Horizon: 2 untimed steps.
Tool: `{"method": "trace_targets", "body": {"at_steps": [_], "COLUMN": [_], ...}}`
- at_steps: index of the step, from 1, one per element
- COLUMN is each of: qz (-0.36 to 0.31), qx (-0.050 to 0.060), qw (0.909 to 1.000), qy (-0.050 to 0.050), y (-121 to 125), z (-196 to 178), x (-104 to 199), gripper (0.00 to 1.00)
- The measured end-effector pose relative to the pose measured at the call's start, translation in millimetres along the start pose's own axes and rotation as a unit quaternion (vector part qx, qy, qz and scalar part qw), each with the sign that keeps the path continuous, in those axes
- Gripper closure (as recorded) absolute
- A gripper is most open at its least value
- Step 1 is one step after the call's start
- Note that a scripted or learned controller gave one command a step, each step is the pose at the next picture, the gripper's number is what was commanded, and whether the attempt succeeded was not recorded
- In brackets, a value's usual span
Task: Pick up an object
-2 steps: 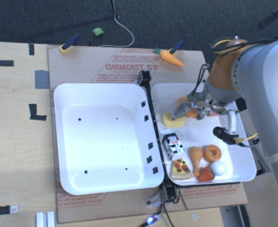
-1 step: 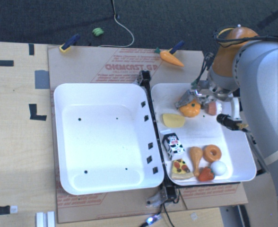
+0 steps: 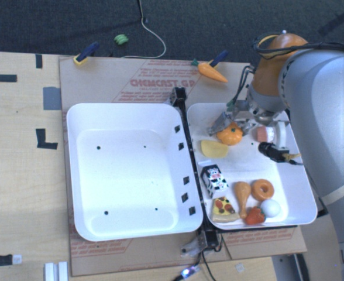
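The left bin (image 3: 125,174) sits on the counter (image 3: 20,157) with nothing in it, beside the right bin (image 3: 301,183). A toy carrot (image 3: 212,72) lies on the cardboard behind the bins. In the right bin, a cow-patterned cube (image 3: 215,180) sits just ahead of a pizza slice (image 3: 223,209), with a pale yellow wedge (image 3: 214,149) further back. A small orange fruit (image 3: 230,135) lies near the bin's back wall, directly under the gripper (image 3: 237,120); whether its fingers are released or clenched cannot be told, nor whether they touch the fruit. Further right lie a drumstick (image 3: 242,195), a doughnut (image 3: 262,189), a strawberry (image 3: 254,216) and a white egg (image 3: 271,208).
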<state>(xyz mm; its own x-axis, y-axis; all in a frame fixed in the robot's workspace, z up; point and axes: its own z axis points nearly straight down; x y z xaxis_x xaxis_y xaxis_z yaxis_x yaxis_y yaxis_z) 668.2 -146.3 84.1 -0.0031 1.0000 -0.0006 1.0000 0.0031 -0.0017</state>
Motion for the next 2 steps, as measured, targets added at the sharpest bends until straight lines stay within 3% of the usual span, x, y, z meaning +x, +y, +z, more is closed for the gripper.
{"method": "trace_targets", "body": {"at_steps": [1, 2], "qz": [0.000, -0.003], "qx": [0.000, -0.002], "qw": [1.0000, 1.0000], "qy": [-0.001, 0.002], "y": [-0.3, -30.7], "z": [-9.6, -105.1], "x": [-1.2, 104.9], "gripper": [1.00, 1.00]}}
